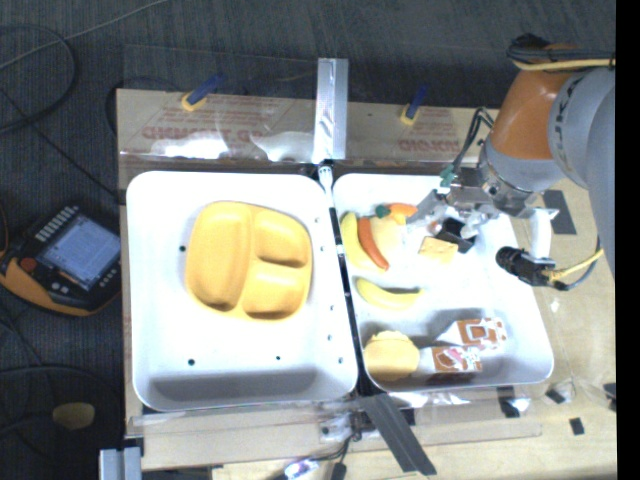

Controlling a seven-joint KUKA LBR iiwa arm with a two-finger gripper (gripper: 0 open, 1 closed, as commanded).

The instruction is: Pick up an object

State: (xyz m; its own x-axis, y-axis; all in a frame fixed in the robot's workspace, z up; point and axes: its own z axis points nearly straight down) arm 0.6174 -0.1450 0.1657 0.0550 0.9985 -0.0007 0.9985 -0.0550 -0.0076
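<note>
1. Camera view, the bins: two shallow white bins sit side by side on the bench. The left bin holds a yellow divided tray near its middle. The right bin holds the loose pieces: a carrot and a banana along its left wall, a yellow bun at the near left corner, and a printed carton by the near edge.
2. Camera view, the arm: the gripper hangs low over the far half of the right bin, just above a pale yellow wedge. Whether its tips are spread or pressed together I cannot tell; nothing is visibly pinched.
3. Step in hand, as I judge it: the descent onto a target, most likely the wedge, with the grasp not yet made.
4. Next move calls for centring over the wedge, clear of the carrot, then closing firmly before lifting, since the piece looks small and flat.
</note>
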